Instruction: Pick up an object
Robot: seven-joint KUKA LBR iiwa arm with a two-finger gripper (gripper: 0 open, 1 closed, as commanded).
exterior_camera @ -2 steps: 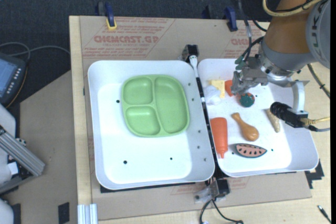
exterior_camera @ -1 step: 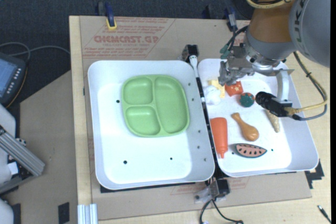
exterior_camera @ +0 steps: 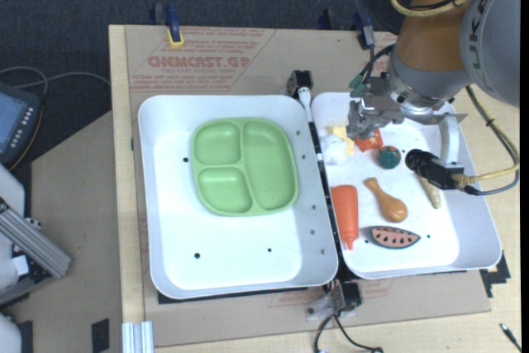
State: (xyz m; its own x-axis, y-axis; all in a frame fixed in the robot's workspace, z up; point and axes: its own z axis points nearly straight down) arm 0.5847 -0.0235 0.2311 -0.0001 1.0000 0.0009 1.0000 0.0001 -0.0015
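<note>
My gripper [exterior_camera: 364, 125] hangs over the back left part of the right bin [exterior_camera: 475, 237], with the grey arm and its orange band reaching in from the right. Just below it lies a small orange-red piece [exterior_camera: 369, 142]; contact between the two is not visible. Close by are a yellow piece [exterior_camera: 338, 131], a white lump [exterior_camera: 334, 150] and a red ball with a green top [exterior_camera: 388, 155]. Nearer the front lie an orange carrot [exterior_camera: 345, 213], a tan drumstick [exterior_camera: 387, 200] and a watermelon slice [exterior_camera: 393, 237].
The left bin [exterior_camera: 165, 244] holds a green divided plate [exterior_camera: 245, 165]. A black fitting with a yellow cable [exterior_camera: 423, 164] hangs off the arm over the right bin's right side. A thin tan stick [exterior_camera: 432, 193] lies there too.
</note>
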